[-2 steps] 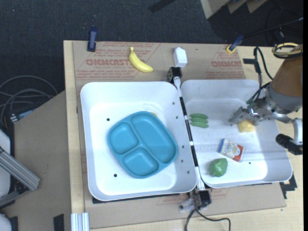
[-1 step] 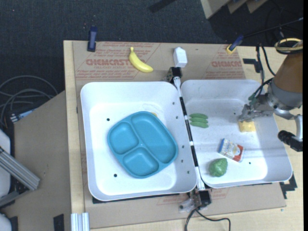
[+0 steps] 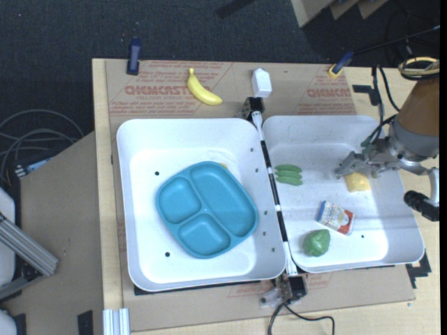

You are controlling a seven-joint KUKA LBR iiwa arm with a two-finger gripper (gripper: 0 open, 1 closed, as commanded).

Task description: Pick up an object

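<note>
**Arm over the right bin, close to a yellow block**

Red lettering reading "CHEMCAST" is printed twice on the brown board (image 3: 167,89) that covers the table, once behind each bin; the smaller lines under it are too fine to read. A small carton (image 3: 336,217) in the right bin (image 3: 391,253) carries red and blue print that cannot be made out.

The gripper (image 3: 357,166) hangs over the far right part of the right bin, just above and beside a yellow block (image 3: 358,181). Whether the fingers are released or clenched cannot be told; the block is not seen between them. In the same bin lie a green pod-shaped toy (image 3: 288,174) near the left wall and a green lump (image 3: 316,243) toward the near edge, just beside the carton.

The left bin (image 3: 140,152) holds a blue divided tray (image 3: 205,208) with three compartments, lying flat.

On the board behind the bins rest a yellow banana (image 3: 202,89), a white clip (image 3: 262,82), and blue clamps (image 3: 133,56) at the corners. Dark carpet (image 3: 70,19) surrounds the table, with grey cables (image 3: 31,142) coiled on the left.
</note>
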